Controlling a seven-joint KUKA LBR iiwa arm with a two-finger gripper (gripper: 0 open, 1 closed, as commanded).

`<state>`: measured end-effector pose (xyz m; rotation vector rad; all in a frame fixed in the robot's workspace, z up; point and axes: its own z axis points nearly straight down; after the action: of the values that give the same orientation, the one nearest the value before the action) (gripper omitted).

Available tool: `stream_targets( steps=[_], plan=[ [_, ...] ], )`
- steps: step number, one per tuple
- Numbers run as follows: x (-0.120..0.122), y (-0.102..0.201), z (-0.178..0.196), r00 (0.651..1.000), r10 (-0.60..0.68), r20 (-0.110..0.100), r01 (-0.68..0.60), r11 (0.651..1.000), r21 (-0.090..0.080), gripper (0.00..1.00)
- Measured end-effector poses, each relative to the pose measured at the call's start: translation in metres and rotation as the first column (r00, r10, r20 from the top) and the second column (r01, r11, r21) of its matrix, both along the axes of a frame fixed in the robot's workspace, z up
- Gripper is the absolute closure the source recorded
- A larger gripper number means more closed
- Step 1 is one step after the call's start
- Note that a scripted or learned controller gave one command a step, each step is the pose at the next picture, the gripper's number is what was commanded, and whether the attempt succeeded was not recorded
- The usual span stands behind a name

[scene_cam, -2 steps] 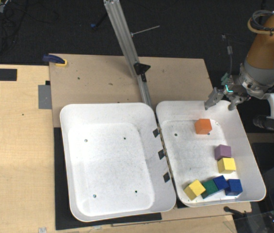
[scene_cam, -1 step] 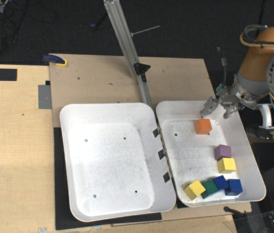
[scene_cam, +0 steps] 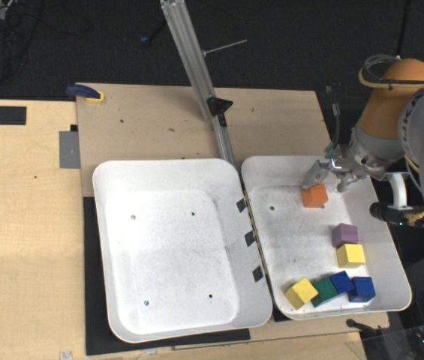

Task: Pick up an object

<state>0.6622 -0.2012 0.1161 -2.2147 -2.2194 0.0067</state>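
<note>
Here, in the camera view, the arm (scene_cam: 392, 118) reaches in from the right and hangs its hand (scene_cam: 332, 177) low over the upper part of the right bin (scene_cam: 272, 172). The hand's two prongs look spread fairly wide, and nothing sits between them. The orange block (scene_cam: 315, 196) lies just under and slightly left of the hand, close to the nearer prong; whether they touch is not clear. That placement reads as a lineup for a grasp on this block, since it stands apart from the rest and leaves room around it.

The right bin holds everything loose. Below the orange block, well apart from it, sit a purple block (scene_cam: 344, 235) and a yellow block (scene_cam: 351, 255), close together. Along the near wall a second yellow block (scene_cam: 300, 292), a green block (scene_cam: 324, 289) and two blue blocks (scene_cam: 353, 285) crowd each other, which would likely make them harder picks.

The left bin (scene_cam: 121, 172) shows bare white floor with a few small dark marks. Both bins rest side by side on the table (scene_cam: 151, 122).
</note>
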Motion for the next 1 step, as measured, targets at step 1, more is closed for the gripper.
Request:
stream_targets(
  steps=[1],
  plan=[
    [0.0008,0.0014,-0.0251,1.000,0.001,0.006,-0.001,1.000,0.000,0.00]
  ],
)
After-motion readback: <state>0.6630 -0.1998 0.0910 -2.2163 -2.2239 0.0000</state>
